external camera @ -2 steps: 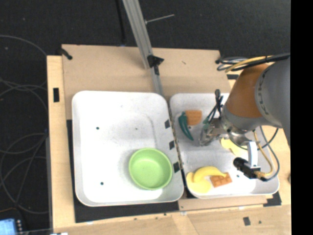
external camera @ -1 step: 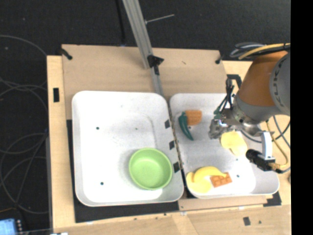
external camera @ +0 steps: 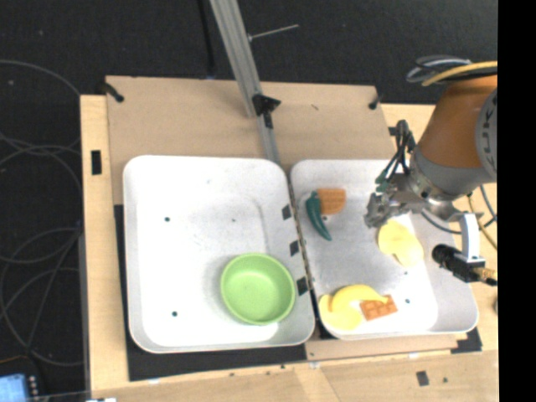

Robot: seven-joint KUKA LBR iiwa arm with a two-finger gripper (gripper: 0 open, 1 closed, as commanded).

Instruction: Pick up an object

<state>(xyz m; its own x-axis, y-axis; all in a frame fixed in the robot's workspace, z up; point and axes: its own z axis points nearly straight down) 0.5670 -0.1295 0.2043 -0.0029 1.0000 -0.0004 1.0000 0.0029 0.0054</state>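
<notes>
The arm is reaching in from three o'clock and the gripper is hanging low over the right bin, just at the ten o'clock edge of a pale yellow piece. From this slanted overhead angle the wrist is hiding the tips, so how far the pincer is spread cannot be told, and nothing is showing in its grasp. The likeliest target, judging by nearness alone, is that pale yellow piece, which is lying flat on the bin floor toward the bin's three o'clock side. An orange carrot-like toy with a green top is lying near the bin's ten o'clock corner, well apart from the gripper. A yellow dish carrying a small orange block is sitting at six o'clock against the lower wall. A green bowl is resting upright in the left bin toward its five o'clock corner. The objects are lying scattered with bare floor between them, probably so that each can be approached from above without its neighbours interfering. The pick is judged not yet made.
</notes>
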